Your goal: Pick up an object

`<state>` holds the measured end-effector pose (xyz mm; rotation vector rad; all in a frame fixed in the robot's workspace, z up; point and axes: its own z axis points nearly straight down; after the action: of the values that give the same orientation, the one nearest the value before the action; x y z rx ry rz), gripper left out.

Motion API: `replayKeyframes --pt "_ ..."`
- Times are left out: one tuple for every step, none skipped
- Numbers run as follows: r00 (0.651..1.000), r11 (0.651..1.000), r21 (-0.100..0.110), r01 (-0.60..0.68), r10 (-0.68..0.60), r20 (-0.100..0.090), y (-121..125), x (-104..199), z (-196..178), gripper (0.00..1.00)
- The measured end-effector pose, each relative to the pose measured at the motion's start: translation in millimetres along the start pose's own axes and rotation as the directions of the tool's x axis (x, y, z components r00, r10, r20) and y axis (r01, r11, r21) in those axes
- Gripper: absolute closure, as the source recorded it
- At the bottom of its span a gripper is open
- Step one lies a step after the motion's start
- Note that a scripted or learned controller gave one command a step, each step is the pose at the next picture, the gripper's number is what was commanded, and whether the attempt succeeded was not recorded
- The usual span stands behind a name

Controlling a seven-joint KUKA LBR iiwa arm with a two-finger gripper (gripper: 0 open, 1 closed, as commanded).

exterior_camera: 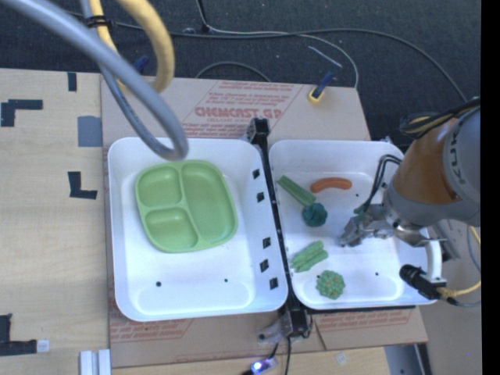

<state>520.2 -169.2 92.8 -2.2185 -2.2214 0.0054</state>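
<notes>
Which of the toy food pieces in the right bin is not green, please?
The orange sausage-shaped piece near the far wall of the right bin. The other pieces there are all green.

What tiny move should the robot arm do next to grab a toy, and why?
Probably slide the gripper a little left and down toward the green bumpy ball or the green bean piece. It sits in the right bin beside the toys, with nothing visibly between its fingers, and those lie nearby.
</notes>
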Motion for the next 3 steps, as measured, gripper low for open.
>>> replayKeyframes --pt "1.000 1.000 -0.002 -0.001 0.001 -0.002 -3 -6 -42 1.00" --pt "1.000 1.000 -0.002 0.000 0.000 -0.001 -6 -6 -82 1.00" --pt "1.000 1.000 -0.002 0.000 0.000 -0.001 -5 -6 -109 1.00"
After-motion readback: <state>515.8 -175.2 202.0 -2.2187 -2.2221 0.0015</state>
